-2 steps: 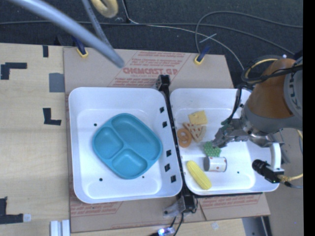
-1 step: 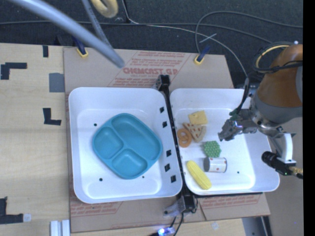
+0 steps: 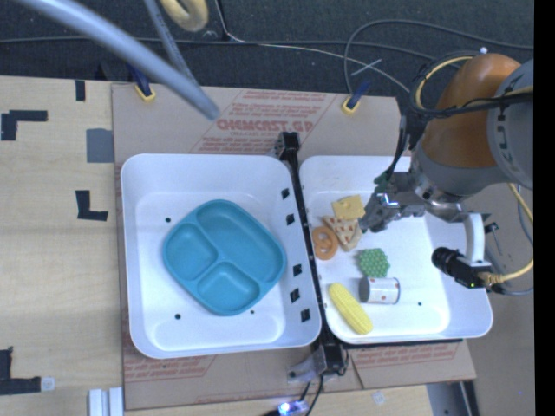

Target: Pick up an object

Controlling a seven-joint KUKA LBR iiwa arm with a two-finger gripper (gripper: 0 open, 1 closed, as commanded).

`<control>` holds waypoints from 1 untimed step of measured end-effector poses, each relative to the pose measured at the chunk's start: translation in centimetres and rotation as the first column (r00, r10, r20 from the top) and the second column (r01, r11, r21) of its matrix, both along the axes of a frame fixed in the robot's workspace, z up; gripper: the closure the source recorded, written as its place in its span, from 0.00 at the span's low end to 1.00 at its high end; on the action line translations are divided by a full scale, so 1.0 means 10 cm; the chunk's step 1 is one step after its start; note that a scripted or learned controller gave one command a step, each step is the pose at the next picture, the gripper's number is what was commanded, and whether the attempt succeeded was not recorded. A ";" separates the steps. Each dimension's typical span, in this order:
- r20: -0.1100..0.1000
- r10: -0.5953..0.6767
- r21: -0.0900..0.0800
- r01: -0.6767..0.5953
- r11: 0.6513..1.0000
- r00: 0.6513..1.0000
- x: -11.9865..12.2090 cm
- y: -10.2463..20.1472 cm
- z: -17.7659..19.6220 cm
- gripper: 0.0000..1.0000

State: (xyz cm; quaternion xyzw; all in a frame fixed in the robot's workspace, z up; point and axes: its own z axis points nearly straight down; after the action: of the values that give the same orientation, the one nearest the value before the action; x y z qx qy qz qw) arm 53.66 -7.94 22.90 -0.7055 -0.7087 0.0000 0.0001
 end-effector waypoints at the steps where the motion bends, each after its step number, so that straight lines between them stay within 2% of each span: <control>1: 0.001 0.002 0.001 -0.002 1.000 1.000 0.29 0.46 0.08 1.00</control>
State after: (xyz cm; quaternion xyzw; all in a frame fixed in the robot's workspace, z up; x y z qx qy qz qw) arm 56.52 -3.31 23.68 -0.7048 -0.7094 -0.0006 0.0002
